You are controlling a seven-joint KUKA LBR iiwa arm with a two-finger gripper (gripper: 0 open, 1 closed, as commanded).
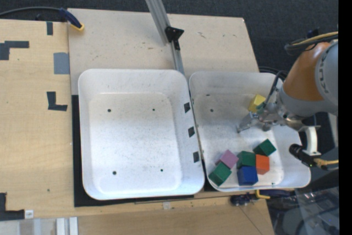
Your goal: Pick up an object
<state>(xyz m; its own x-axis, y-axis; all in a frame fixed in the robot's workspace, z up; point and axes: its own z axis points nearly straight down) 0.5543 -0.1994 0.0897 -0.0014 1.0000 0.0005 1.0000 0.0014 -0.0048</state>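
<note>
In the right bin (220,91), my gripper (257,121) hangs low over the floor, reaching in from the right under the arm's orange band. A yellow block (257,102) lies just beyond it, touching or nearly touching its upper side. Whether the block is between the jaws cannot be told. Several blocks cluster near the bin's front edge: a lilac one (228,159), a green one (220,173), a dark green one (247,159), a blue one (247,175), an orange one (263,164) and another green one (266,147).
The left bin (88,118) stands beside the right one, with a raised rim between them. A slanted metal rail (157,3) runs down to the bins' shared back corner. Cables hang at the right beside the arm (308,80).
</note>
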